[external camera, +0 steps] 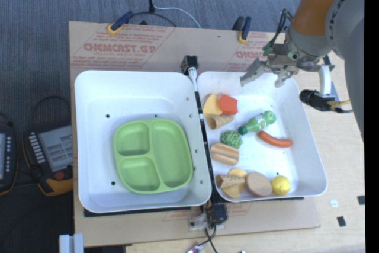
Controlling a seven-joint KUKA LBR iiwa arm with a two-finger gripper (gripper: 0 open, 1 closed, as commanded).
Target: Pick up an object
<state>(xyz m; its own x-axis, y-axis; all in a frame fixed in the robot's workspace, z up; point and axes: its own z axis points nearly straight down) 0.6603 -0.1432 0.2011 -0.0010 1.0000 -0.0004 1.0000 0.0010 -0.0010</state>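
Note:
My gripper (264, 77) hangs open over the far edge of the right bin (311, 145), with nothing between its fingers. Below it in that bin lie a red and yellow wedge (220, 105), a green bottle (258, 122), a red sausage (275, 140), a broccoli piece (232, 139), a hot dog bun (224, 154), a bread piece (233, 182), a brown potato (258, 183) and a yellow lemon (281, 185). The nearest item, the wedge, sits down and to the left of the fingers.
The left bin (95, 103) holds a green divided plate (153, 154). A black clamp (189, 63) sits at the far end of the divider between the bins. Cables and a grey device lie on the floor at the left.

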